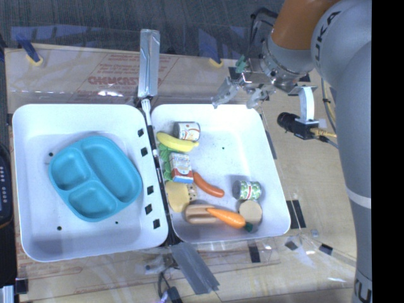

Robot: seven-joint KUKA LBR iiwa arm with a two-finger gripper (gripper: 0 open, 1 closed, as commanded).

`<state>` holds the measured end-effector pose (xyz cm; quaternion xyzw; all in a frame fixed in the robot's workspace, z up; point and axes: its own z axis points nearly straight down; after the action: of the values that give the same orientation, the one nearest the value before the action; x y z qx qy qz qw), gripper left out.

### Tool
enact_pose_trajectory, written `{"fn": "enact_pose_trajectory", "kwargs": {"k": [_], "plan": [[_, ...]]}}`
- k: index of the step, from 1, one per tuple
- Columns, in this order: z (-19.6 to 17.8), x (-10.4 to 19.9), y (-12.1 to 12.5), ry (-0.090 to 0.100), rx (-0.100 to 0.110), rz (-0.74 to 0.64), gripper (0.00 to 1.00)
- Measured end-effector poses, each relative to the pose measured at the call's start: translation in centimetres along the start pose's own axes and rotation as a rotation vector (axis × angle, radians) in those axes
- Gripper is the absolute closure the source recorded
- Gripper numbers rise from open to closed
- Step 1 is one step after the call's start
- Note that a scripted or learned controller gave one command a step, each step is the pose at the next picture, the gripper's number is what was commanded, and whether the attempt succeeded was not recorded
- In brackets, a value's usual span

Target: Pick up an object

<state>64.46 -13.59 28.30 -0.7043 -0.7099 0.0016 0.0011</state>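
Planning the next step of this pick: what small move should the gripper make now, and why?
Probably lower toward the right bin: the gripper hangs open above its far rim, holding nothing, while the can and banana lie just below-left.

Arm (334, 36) cut off by the top edge at 1 o'clock. Carrot (225, 217) overlaps hot dog (199, 213), hiding part of its bun. Banana (175, 142) covers the lower edge of a can (187, 131). Labels on the small carton (181, 166) too small to read.
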Motion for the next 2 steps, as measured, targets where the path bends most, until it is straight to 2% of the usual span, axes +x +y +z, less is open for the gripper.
{"fn": "enact_pose_trajectory", "kwargs": {"k": [1,2], "plan": [[17.9,4.0,-3.6,0.000,-0.008,-0.236,0.00],[19.2,0.9,-11.4,0.000,0.001,-0.212,0.00]]}}
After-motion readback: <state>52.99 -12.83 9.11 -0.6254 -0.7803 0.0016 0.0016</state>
